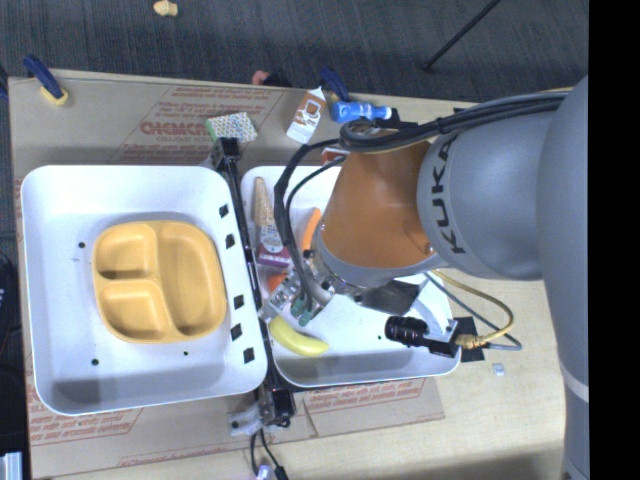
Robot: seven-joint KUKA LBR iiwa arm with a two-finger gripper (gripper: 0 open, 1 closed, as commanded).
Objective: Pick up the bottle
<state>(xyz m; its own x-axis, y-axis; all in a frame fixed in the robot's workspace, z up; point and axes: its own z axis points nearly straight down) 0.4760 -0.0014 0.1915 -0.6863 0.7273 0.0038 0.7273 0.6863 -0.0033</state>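
Observation:
The bottle [270,240] looks like a slim item with a tan upper end and a red-purple label. It lies lengthwise along the left wall of the right bin [350,368]. My gripper [295,303] hangs low in that bin's front left part, just in front of the bottle's lower end and above a yellow banana [298,340]. The orange band and grey wrist hide the middle of the bin. Nothing visible sits in the gripper.
An orange carrot-like piece [312,226] pokes out beside the arm. The left bin [40,268] holds a yellow divided plate [160,278]. A black divider [240,258] runs between the bins. Small packets [307,115] and a blue clamp [360,111] lie behind them.

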